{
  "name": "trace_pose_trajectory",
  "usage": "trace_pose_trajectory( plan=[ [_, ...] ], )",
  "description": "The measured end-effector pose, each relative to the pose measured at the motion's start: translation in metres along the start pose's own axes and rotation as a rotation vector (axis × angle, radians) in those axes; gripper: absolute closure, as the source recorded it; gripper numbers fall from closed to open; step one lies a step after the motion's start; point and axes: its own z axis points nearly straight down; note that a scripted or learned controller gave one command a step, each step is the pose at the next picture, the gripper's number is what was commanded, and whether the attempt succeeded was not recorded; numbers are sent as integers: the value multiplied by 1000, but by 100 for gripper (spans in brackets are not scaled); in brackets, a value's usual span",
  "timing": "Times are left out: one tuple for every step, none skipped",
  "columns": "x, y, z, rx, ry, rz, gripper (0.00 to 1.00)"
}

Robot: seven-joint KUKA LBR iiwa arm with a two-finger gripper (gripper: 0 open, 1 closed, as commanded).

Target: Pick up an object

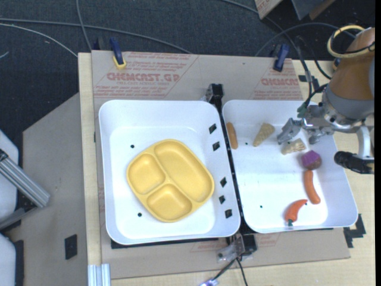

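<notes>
Filling the left bin [113, 177], a yellow three-section tray [170, 179] lies with its long axis diagonal. In the right bin [262, 219]: an upright orange sausage [312, 187], a slanted red chili [295, 210], a tan cone [263, 134] pointing lower-left, a purple lump [310, 159]. The gripper [296, 134] hovers at the far right corner; whether spread or closed, I cannot tell
</notes>
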Motion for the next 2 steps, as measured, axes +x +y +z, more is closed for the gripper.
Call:
trace_pose_trajectory(
  plan=[
    [7, 4, 61, 0, 0, -1, 0],
    [7, 4, 72, -5, -2, 0, 0]
  ],
)
